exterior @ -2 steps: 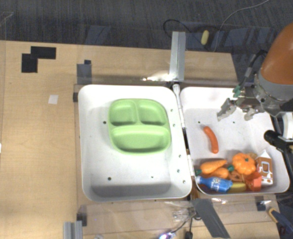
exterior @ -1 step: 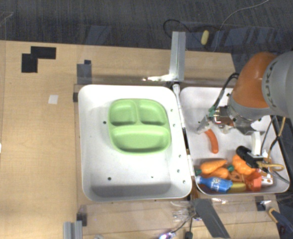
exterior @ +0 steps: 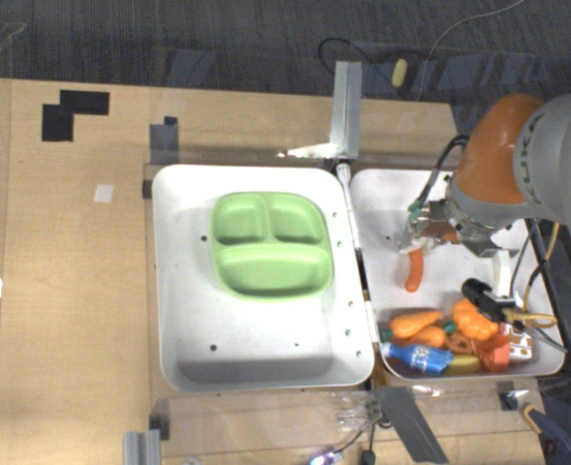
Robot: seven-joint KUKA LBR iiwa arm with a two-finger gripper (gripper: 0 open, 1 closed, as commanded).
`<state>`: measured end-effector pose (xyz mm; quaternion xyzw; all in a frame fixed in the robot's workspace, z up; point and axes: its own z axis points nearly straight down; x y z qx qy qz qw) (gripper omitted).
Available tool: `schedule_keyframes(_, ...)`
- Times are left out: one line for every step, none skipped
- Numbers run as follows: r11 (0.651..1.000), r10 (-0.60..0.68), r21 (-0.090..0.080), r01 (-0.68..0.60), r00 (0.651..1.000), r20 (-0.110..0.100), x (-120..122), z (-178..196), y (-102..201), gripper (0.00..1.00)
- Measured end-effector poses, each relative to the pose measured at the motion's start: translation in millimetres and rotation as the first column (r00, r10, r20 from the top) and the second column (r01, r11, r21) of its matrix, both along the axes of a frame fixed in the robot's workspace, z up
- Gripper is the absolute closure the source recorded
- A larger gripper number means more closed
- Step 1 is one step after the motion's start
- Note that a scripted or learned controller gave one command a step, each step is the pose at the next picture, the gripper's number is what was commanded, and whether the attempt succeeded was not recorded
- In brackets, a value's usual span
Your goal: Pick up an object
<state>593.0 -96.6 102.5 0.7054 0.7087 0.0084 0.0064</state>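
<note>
Orange and slim, a carrot-like piece [exterior: 414,270] hangs just under the end effector [exterior: 423,240] in the right bin [exterior: 382,197], its long axis nearly upright in view. Its top seems pinched between narrow fingers, with the toy pile [exterior: 455,337] lying nearer the bin's front.

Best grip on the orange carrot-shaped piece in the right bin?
Take the carrot at mid-length from above, the claw closing across its narrow width. It lies near-vertical in the view, apart from the toy pile below, with bare bin floor on both sides.
</note>
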Motion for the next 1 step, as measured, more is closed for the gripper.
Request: schedule_keyframes(0.997, 0.075, -0.004, -0.075, 0.997, -0.013, 29.4, 120.4, 37.4, 1.0)
